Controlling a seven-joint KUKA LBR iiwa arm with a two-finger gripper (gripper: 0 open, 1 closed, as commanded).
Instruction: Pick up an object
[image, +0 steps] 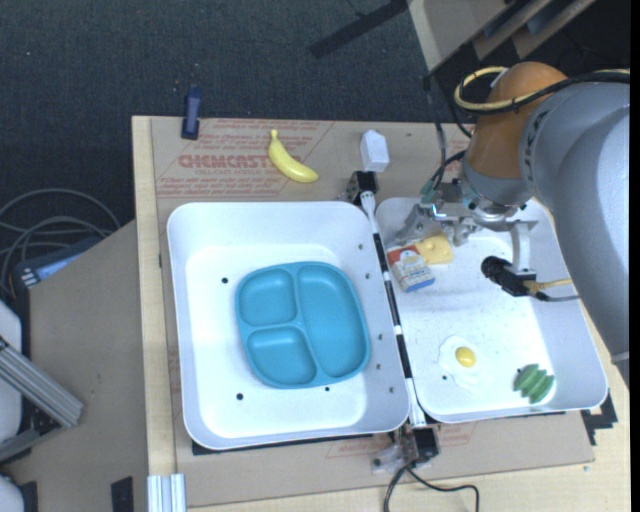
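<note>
My gripper hangs over the back left part of the right bin, the arm coming in from the right. Directly below it lies a small yellow block, and whether the gripper touches it cannot be made out. A red and white carton lies beside that block, close to the bin's left wall. Nearer the front of the same bin are a toy fried egg and a green ridged piece.
The left bin holds a blue divided plate. On the bench behind the bins lie a yellow banana, a small blue item and a white item.
</note>
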